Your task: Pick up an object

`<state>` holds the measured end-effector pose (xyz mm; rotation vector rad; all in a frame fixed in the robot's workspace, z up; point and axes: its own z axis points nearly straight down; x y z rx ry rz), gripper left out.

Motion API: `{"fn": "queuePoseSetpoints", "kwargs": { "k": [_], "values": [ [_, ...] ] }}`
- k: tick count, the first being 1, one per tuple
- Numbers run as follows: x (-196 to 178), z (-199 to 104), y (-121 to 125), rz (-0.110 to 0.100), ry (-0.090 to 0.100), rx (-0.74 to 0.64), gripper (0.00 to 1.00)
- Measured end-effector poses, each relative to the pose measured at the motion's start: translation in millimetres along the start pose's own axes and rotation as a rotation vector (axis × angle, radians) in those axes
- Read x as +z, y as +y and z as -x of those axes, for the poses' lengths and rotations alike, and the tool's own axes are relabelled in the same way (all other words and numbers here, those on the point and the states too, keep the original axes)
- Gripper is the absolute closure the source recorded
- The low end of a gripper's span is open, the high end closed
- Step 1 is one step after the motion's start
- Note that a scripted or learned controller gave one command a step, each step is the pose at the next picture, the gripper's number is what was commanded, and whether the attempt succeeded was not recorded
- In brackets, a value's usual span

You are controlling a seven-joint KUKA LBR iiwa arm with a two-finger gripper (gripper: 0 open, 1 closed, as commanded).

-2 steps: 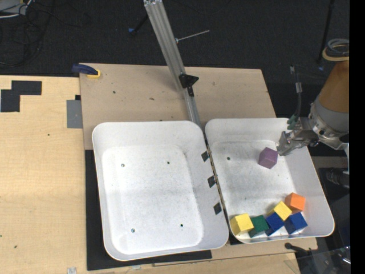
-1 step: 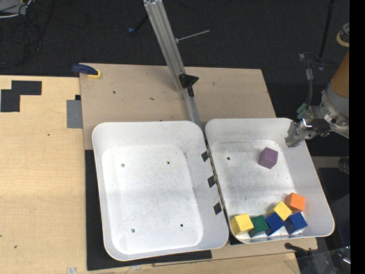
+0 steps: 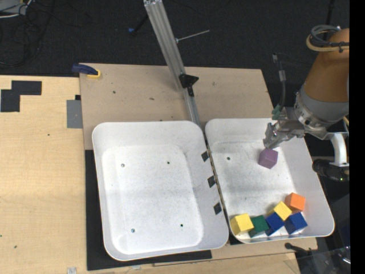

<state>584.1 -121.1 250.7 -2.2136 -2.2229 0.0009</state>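
Purple was the colour of the block [image 3: 268, 158] that sat in the right bin [image 3: 251, 210], in the bin's far half toward its right side, well apart from the other blocks. The gripper [image 3: 273, 140] hung directly above and just beside this block, its tips at the block's upper edge. Whether the pincer was wide, narrow, or closed on anything could not be told from where I stood; the tips blurred into the metal of the wrist.

The arm [image 3: 326, 76] entered from the right, its orange band visible above the grey wrist section.

Along the near edge of the right bin lay a tight cluster of blocks: a yellow block [image 3: 242, 222] at the left, a green block [image 3: 258, 225] touching it, then a blue block [image 3: 274, 224], a second yellow block [image 3: 282, 210], another blue block [image 3: 295, 222], and an orange block [image 3: 295, 201] at the cluster's far right.

The left bin [image 3: 108, 136] stood beside the right one, joined by black clips [image 3: 210, 181]. A metal rail [image 3: 169, 49] rose at a slant behind both bins.
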Motion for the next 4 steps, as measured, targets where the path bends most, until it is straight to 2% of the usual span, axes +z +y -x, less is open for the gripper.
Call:
{"fn": "queuePoseSetpoints", "kwargs": {
  "k": [1,2,3,4],
  "values": [
    [15.1,-48.7,9.0,-0.001,0.0,0.001,1.0],
    [24.1,-96.2,31.6,0.001,-0.001,0.0,1.0],
    [19.7,-153.8,51.2,0.003,0.0,-0.001,1.0],
    [11.0,-202.1,59.7,0.003,-0.001,0.0,1.0]
  ]
}}
